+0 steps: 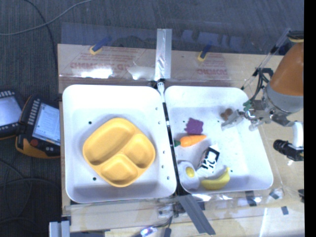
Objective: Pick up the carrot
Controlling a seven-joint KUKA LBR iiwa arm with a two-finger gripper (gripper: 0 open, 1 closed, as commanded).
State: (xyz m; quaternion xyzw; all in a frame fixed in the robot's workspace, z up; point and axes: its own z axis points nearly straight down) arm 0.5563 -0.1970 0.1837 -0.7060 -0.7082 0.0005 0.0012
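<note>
Over the right bin's far right edge, the arm is reaching in, its gripper hanging above bare floor. Its finger opening is not discernible. The carrot is lying apart, near the divider.

orange carrot, purple block, yellow banana, yellow tray, white bins

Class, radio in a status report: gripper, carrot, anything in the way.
Gripper over right bin's upper right, holding nothing seen. Carrot lying near bin's left wall. Purple piece close behind it.
</note>
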